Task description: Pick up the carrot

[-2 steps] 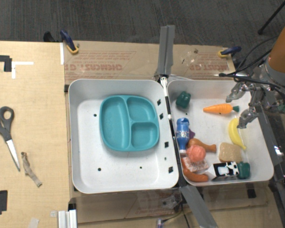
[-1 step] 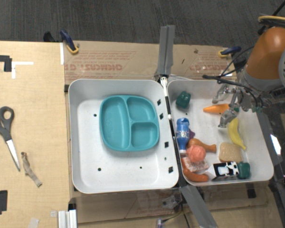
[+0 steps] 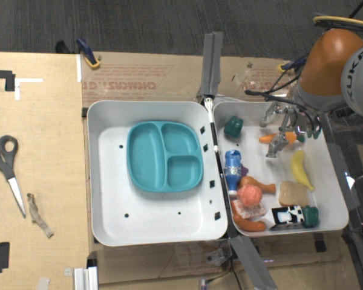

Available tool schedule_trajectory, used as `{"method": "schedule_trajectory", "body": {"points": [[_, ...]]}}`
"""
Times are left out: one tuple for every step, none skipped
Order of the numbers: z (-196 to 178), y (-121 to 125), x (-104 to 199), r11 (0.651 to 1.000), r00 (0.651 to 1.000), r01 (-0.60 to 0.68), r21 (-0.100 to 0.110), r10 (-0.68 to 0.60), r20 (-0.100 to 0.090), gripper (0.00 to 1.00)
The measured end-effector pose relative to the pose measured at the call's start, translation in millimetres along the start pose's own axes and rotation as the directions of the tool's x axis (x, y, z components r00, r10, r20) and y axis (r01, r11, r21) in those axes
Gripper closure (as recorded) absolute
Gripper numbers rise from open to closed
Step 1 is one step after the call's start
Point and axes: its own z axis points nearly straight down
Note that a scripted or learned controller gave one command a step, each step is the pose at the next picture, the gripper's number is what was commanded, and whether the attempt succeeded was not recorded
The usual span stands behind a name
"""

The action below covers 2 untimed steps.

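The carrot (image 3: 267,139) is a small orange piece lying in the upper right of the right bin (image 3: 333,222), partly hidden by the metal jaws (image 3: 278,144). The jaws sit right over it, touching or nearly so; whether they are open or closed, I cannot tell. The grey, orange-banded arm (image 3: 330,62) reaches in from the frame's upper right, wrist angled down-left.

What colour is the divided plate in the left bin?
Teal; the divided plate shows clearly in the camera view.
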Motion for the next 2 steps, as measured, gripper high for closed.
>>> {"method": "schedule_trajectory", "body": {"points": [[-11.4,1.5,-2.1,1.000,1.000,0.003,0.001,-0.004,0.007,1.00],[-74.7,42.9,32.1,0.976,0.976,-0.217,0.001,0.217,-0.006,1.00]]}}
